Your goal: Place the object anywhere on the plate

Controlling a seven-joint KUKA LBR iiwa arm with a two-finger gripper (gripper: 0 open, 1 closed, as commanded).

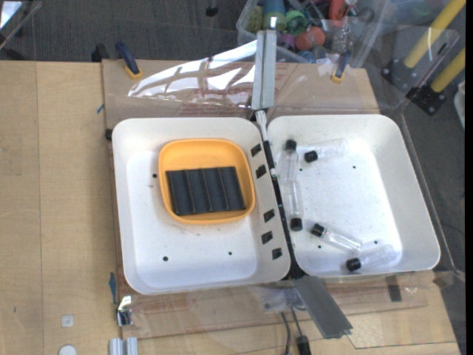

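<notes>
An orange plate [168, 159] sits in the left white bin [140, 250]. A black ridged rectangular object [205, 191] lies flat on the plate, covering most of its middle. In the right white bin [384, 191] lie several clear plastic vials with black caps: one near the upper middle [325, 152], one along the left wall [290, 183], one low in the middle [336, 237] and one at the lower right [373, 259].
A metal divider [264, 69] rises at the back between the bins. Behind it stands a clear tub of colourful toys [314, 9]. Crumpled clear plastic [196, 80] lies behind the left bin. Wooden bench surface [52, 198] lies to the left.
</notes>
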